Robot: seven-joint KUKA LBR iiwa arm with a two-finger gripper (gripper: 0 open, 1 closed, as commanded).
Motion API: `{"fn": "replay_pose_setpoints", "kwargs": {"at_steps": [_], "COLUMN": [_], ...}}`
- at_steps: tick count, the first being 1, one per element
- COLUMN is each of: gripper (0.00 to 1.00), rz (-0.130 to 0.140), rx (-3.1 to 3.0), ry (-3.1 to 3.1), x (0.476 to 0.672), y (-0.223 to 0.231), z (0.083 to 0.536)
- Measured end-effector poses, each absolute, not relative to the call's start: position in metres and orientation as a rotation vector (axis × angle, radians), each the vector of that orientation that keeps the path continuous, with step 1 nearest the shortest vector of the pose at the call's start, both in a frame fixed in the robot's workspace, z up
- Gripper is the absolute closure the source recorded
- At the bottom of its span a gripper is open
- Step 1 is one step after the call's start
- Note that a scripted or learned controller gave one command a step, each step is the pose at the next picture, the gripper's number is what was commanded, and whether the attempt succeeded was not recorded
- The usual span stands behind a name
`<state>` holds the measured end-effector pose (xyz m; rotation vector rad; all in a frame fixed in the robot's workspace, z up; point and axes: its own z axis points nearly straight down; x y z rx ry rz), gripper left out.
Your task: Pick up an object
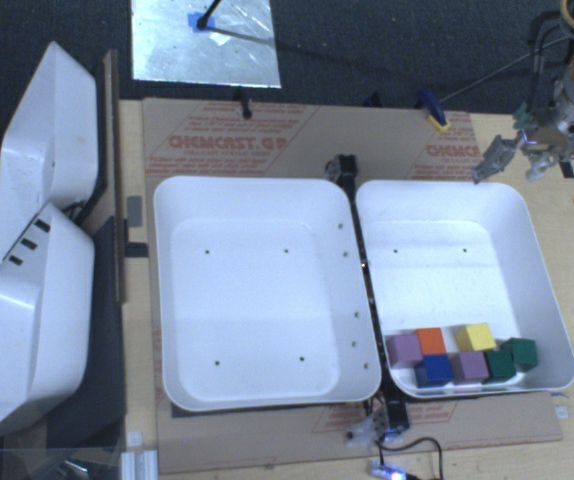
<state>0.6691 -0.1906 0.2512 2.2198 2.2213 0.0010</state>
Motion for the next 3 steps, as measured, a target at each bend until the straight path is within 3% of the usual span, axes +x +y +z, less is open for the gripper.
{"fn": "replay_pose_setpoints", "kwargs": {"at_steps": [1,2,3], "gripper": [0.00,0.00,0.00], "rz": [-0.002,-0.003,0.006], "rx": [2.219,2.222,2.214], "ry": [2.229,2.226,2.226], "x": [0.606,0.561,0.500], "y": [-0.123,-0.090,-0.023], "z": [0.188,0.145,0.188]}}
